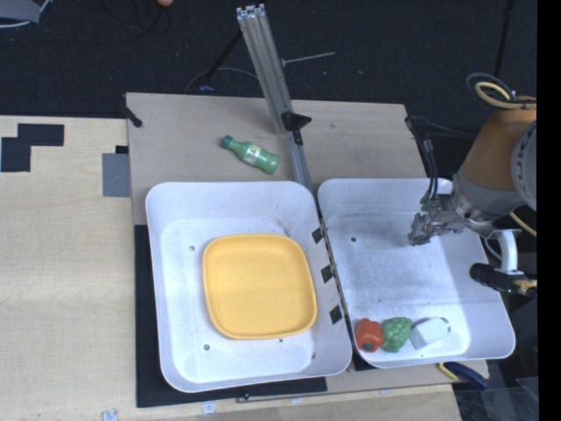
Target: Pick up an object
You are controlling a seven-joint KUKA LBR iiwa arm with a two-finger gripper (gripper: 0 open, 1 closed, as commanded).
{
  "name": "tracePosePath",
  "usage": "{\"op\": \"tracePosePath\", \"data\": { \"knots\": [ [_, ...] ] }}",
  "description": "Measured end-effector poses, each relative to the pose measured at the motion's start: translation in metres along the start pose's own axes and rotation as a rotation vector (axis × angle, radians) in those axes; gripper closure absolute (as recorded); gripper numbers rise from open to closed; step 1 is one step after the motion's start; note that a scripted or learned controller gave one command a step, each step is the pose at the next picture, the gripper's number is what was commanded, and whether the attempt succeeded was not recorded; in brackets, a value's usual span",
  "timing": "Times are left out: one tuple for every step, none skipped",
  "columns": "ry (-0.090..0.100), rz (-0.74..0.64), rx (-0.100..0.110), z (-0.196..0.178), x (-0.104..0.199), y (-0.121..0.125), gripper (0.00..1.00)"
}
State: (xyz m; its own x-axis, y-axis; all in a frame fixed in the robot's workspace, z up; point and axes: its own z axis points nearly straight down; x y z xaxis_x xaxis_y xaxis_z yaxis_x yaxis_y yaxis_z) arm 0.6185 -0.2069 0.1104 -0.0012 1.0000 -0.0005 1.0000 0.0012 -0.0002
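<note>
The arm comes in from the right, and its gripper (pixel 423 232) hangs over the upper right part of the right bin (pixel 394 261). Nothing shows between its fingers. Along that bin's front edge lie a red pepper-like object (pixel 369 334), a green bumpy object (pixel 397 332) and a white block (pixel 429 331), side by side. They lie well below the gripper in the view, apart from it. A yellow square plate (pixel 259 285) rests in the middle of the left bin (pixel 175 235).
A green bottle (pixel 251 153) lies on the bench behind the left bin. A slanted metal rail (pixel 270 60) rises behind the gap between the bins. Black clips (pixel 326 270) mark the shared bin wall. A black part (pixel 501 279) of the arm overhangs the right bin's right rim.
</note>
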Motion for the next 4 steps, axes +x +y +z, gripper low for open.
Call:
{"op": "tracePosePath", "data": {
  "knots": [
    [-0.001, 0.002, -0.004, -0.051, -0.004, -0.009, 1.0],
    [-0.001, 0.002, -0.005, -0.112, -0.009, -0.003, 1.0],
    [-0.001, 0.003, -0.003, -0.154, -0.013, -0.005, 1.0],
    [0.0, 0.002, -0.002, -0.186, -0.014, -0.005, 1.0]
  ]
}}
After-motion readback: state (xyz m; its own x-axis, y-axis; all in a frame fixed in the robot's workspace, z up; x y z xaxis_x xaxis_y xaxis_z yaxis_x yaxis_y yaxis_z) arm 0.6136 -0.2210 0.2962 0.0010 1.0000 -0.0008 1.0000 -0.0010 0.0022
